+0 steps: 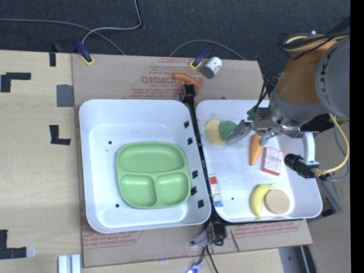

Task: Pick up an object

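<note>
The gripper (pixel 245 128) hangs low over the right bin (pixel 239 169), reaching in from three o'clock, its dark fingers spread a little and pointing toward nine o'clock. Nothing sits between them that I can make out, so I'd call it open and not holding.

Just off the fingertips, at about nine o'clock, lies the green object (pixel 228 129), touching or all but touching them. Beyond it, further toward nine, the yellow object (pixel 214 132) rests against the green one near the bin's left wall. The green piece looks the likeliest target to me; it is small and lumpy, with no clear long axis that I can tell.

On the other side, at about four o'clock from the claw, lies the carrot (pixel 256 149). Its long axis runs nearly twelve to six, its thin end toward six.

Farther out at five o'clock are the small red-and-white box (pixel 272 160), then the banana (pixel 260 199) and a round tan disc (pixel 277 201).
</note>
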`<state>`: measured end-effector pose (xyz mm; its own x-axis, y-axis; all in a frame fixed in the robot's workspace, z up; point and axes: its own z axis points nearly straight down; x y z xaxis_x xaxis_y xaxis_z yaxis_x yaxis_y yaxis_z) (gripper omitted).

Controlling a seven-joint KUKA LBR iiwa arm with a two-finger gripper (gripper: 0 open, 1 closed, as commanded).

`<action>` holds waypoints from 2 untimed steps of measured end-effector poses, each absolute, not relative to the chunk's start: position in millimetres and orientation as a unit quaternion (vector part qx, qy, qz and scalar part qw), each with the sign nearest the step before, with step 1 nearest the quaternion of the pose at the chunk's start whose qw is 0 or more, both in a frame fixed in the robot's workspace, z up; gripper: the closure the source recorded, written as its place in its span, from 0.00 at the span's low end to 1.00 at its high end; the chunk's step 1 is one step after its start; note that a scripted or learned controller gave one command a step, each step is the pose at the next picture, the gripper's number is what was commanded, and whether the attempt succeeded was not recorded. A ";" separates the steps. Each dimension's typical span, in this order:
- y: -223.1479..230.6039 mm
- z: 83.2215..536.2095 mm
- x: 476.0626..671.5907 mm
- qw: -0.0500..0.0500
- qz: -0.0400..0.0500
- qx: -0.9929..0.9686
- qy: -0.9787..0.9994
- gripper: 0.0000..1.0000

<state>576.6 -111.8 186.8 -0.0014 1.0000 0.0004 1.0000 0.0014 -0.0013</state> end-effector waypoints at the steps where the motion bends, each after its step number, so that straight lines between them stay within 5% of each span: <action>1: -171.1 146.2 610.8 0.000 0.001 -0.707 -0.707 0.00; 2: -188.8 87.6 612.3 -0.004 -0.002 -0.706 -0.708 0.00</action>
